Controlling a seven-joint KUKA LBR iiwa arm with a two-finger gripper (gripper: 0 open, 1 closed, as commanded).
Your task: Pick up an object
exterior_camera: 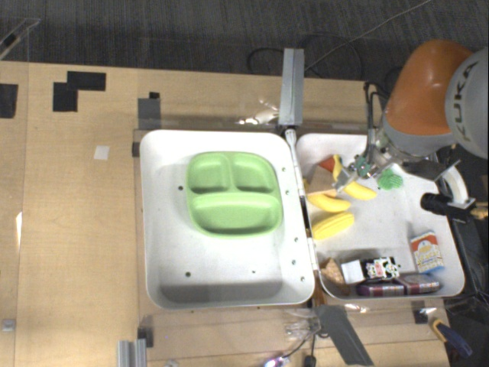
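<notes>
The gripper hangs low in the right bin, toward its 11 o'clock corner; whether it is released or clenched I cannot tell. Yellow bananas lie at its 7 o'clock; the left bin holds a green tray

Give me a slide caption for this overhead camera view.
Gripper hovers over yellow toys in right bin; green tray fills left.

1 fixed camera above bench, looking down at slant, framing 2 white bins fully; arm entering right.
</notes>
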